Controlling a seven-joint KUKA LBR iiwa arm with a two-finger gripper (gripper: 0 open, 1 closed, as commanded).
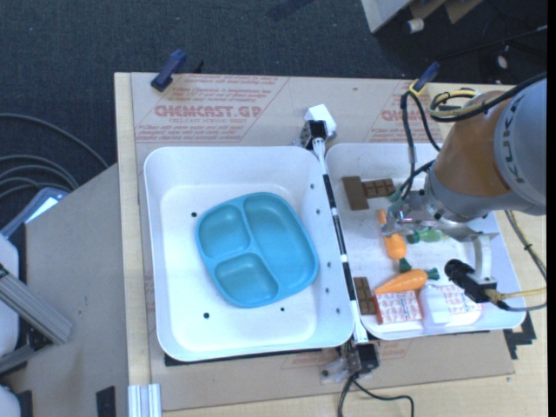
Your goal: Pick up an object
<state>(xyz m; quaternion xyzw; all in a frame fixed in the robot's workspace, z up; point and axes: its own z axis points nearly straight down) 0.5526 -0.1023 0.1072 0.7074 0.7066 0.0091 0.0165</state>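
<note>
Lying just beneath jaws (405, 225): orange piece (396, 247)

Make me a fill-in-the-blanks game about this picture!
1. The plate in the left bin is colored ____.
2. That plate has ____ compartments.
3. The carrot lies in the ____ bin.
4. The band on the arm is colored ____.

Missing words: blue; three; right; orange.
</note>
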